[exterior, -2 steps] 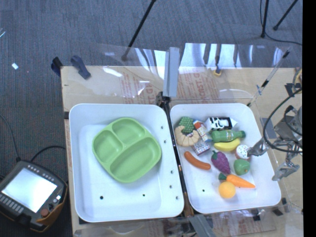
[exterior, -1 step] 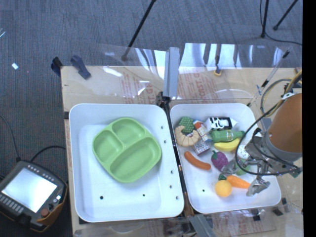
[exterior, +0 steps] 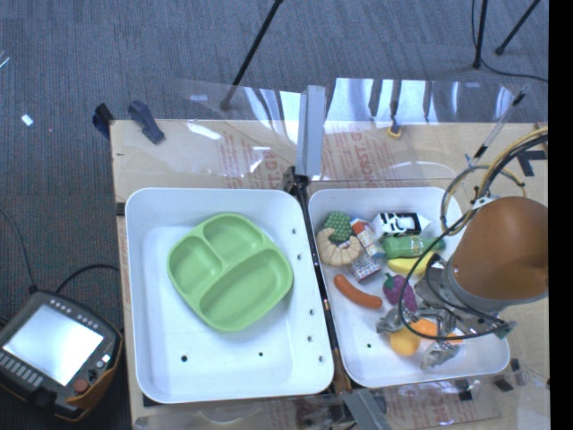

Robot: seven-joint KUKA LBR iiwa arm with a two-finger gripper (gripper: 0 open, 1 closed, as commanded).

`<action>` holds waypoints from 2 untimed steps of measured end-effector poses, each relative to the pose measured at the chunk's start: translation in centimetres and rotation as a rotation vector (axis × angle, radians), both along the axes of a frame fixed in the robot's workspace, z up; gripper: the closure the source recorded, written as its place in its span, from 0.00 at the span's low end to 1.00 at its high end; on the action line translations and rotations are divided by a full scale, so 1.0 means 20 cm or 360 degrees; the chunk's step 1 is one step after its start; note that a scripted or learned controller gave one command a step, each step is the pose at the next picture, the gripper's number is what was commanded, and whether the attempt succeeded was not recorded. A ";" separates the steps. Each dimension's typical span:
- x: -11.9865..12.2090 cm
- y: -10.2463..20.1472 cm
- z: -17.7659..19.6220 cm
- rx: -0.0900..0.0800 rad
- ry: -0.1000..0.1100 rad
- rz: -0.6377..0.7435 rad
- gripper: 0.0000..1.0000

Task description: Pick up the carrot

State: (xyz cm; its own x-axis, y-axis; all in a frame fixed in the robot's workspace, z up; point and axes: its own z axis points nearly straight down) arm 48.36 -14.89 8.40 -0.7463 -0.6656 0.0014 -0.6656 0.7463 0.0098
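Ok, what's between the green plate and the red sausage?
Nothing loose. The camera view shows, from plate to sausage, bare left bin floor, the two bins' adjoining rims, then bare right bin floor.

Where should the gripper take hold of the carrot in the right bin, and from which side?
Grip the carrot across its narrow width near its visible middle, coming from above. It appears to lie flat, long axis left-right, with the gripper already over it and a yellow toy crowding its lower left.
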 end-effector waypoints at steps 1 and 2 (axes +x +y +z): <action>0.01 0.01 0.06 0.0001 -0.0008 0.0010 1.00; 0.02 0.03 0.10 0.0007 -0.0007 0.0021 1.00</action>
State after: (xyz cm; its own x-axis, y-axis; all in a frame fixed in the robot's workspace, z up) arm 48.72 -14.24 10.41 -0.7375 -0.6754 -0.0044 -0.6754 0.7374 0.0101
